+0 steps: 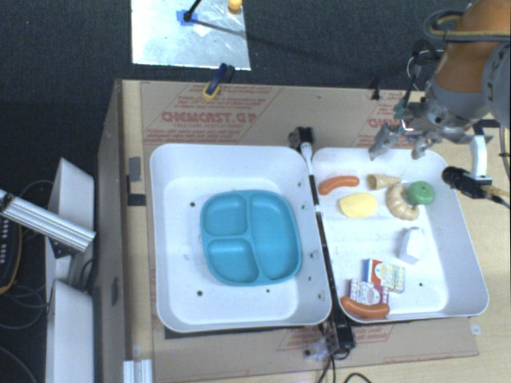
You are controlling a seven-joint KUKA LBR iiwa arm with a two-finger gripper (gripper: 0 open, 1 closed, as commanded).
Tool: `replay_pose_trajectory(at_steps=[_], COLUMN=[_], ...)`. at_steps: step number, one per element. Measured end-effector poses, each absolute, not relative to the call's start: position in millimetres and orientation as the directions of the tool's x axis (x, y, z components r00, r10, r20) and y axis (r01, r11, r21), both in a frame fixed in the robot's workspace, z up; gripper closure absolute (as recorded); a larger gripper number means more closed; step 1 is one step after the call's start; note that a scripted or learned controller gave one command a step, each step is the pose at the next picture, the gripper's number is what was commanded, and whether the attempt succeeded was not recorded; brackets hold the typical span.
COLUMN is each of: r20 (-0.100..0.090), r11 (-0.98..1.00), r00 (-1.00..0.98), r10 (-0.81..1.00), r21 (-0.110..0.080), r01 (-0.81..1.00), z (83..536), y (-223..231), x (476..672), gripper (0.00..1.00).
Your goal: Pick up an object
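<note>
objects: hot dog [338, 184], yellow piece [358, 206], croissant [401, 203], green ball [420, 192] all lying in right bin [467, 246] | gripper [397, 143] above bin's far edge, fingers spread, nothing between | progress: nothing picked, descent and grasp pending

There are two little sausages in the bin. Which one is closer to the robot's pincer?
The orange-red sausage at the right bin's far left corner is closer to the pincer. The other red sausage lies at the near edge, under the small carton.
</note>
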State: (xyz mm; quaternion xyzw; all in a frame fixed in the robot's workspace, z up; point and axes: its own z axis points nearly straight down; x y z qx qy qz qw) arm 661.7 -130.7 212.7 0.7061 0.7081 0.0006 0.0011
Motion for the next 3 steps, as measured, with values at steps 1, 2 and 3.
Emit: replay_pose_trajectory(at_steps=[1,2,3], r20=[0.0,-0.001,0.007], r11=[0.001,0.002,0.003], r00=[-0.001,-0.002,-0.003], r10=[1.0,1.0,1.0], r21=[0.0,0.002,-0.012], r01=[1.0,1.0,1.0], z=[118,85,95], y=[-168,-201,-199], x=[656.9,656.7,655.2], gripper=[0.0,0.0,1.0])
